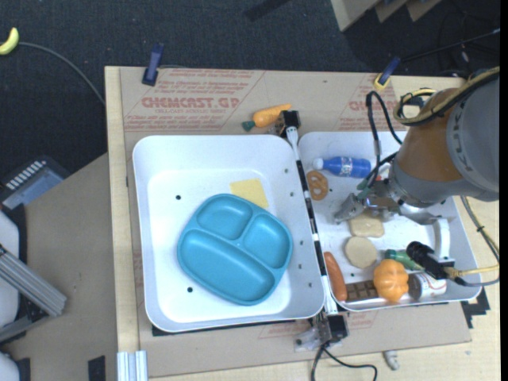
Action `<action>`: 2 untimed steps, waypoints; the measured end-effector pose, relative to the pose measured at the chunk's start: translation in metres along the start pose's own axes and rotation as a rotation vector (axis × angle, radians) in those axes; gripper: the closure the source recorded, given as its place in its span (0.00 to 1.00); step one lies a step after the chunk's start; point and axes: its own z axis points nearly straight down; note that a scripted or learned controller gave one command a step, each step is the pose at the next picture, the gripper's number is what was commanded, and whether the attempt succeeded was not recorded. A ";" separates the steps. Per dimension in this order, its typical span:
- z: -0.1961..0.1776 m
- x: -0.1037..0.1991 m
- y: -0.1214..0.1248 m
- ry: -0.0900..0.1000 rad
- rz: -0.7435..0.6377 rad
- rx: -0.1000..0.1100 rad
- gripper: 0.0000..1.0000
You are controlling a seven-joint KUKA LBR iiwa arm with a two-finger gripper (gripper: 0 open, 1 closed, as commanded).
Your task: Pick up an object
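The arm reaches in from the right and its end effector point(357, 205) hangs low over the right bin point(468, 248), in the bin's middle, with metal parts pointing left toward the divider between the bins. Whether it is spread or pressed together I cannot tell, since the wrist hides the tips. The nearest candidate is a pale round biscuit-like piece point(367, 226) just below and touching or almost touching the tips; a second pale round piece point(360, 252) lies just beyond it toward the near edge. A pretzel point(317, 184) and a blue bottle point(346, 166), long axis running left to right, lie above and left. The coming move probably turns on a short drop toward the near edge.
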 end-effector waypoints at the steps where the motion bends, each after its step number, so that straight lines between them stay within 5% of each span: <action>1: -0.011 0.000 0.001 -0.001 0.000 -0.004 1.00; 2: -0.046 -0.053 0.031 0.000 0.001 0.004 1.00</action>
